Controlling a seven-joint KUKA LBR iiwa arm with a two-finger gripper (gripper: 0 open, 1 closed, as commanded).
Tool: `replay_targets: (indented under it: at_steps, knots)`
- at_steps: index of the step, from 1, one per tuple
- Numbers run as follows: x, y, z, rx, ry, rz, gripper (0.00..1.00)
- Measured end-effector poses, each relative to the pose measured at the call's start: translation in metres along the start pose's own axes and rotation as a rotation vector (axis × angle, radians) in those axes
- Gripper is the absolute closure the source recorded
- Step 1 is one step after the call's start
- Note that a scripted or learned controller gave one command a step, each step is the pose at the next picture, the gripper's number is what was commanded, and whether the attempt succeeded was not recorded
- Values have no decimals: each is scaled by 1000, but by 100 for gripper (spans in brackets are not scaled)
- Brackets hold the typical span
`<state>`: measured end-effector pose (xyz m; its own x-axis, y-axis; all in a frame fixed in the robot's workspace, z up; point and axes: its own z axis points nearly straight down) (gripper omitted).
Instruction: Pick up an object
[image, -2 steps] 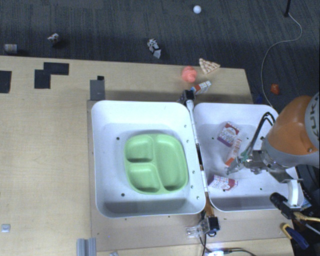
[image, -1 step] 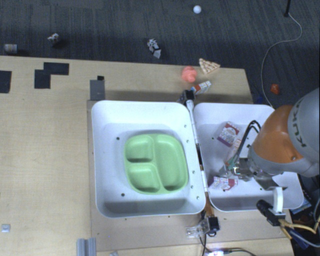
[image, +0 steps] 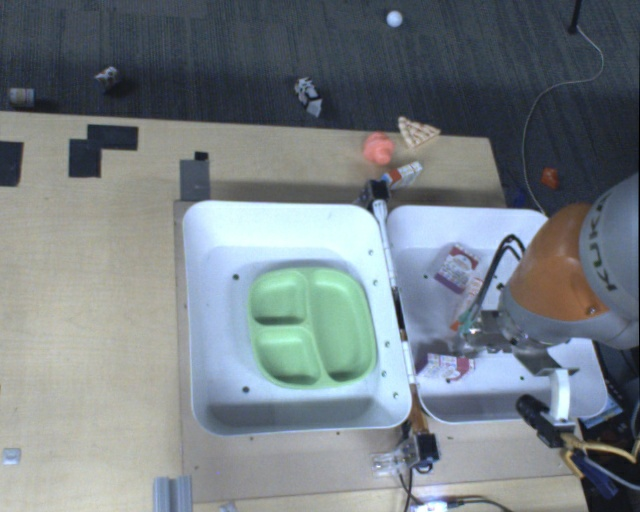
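Arm's claw (image: 468, 338) low in right bin (image: 560, 400), just above small packet (image: 443, 366); grip state cannot tell. Nothing lifted; pick not yet done.

Pale wooden bench (image: 90, 330); dark carpet floor (image: 220, 50) beyond, strewn with small litter; black cable (image: 560, 85).

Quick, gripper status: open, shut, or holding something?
Gripper: cannot be told. It sits low in the right white bin, just above a small red-and-white packet.
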<state>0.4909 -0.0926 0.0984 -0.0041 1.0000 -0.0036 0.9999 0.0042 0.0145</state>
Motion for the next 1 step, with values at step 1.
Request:
replay_targets:
  at_steps: [1]
  knots:
    - [59, 85, -86, 10, 4, -1, 100]
